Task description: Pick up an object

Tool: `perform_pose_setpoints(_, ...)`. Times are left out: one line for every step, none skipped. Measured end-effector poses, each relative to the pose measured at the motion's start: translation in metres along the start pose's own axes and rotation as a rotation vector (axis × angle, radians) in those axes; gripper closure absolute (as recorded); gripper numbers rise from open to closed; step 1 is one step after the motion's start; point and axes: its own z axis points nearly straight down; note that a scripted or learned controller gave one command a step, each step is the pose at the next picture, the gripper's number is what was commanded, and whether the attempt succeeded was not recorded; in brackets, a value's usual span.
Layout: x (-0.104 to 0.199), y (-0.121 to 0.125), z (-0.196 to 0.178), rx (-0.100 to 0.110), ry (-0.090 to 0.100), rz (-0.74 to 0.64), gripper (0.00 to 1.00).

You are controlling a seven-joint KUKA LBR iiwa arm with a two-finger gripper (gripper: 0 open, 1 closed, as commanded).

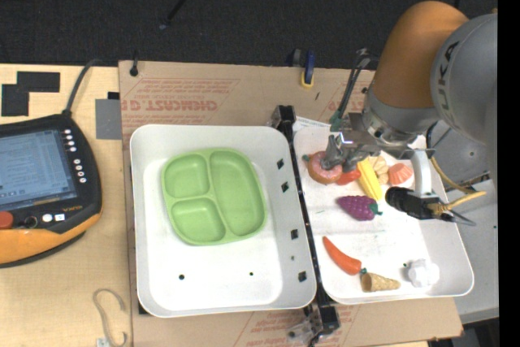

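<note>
Cardboard-covered bench, dark floor behind, two white bins side by side. Right bin [455, 276] holds the toys. Pink donut [323, 171] lies at its ten o'clock corner, directly under the gripper [336, 156], touching or nearly so. Whether the gripper grips it: cannot tell. Corn cob [370, 178] just beside at three o'clock, long axis twelve-to-six; purple grapes [357, 207] below; carrot [342, 254] toward six. Arm [422, 69] reaches in from three o'clock, wrist pitched down. Left bin [154, 256] carries a green divided plate [214, 197].

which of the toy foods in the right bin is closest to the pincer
The pink donut, at the bin's upper left, sits right under the pincer. The corn, grapes and chili pepper lie farther off.
</note>
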Motion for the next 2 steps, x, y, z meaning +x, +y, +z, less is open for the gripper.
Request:
perform_pose_setpoints(0.0, 0.004, -0.004, -0.002, 0.0, -0.005, 1.0)
perform_pose_setpoints(0.005, 0.015, -0.003, -0.003, 0.0, 0.0, 1.0)
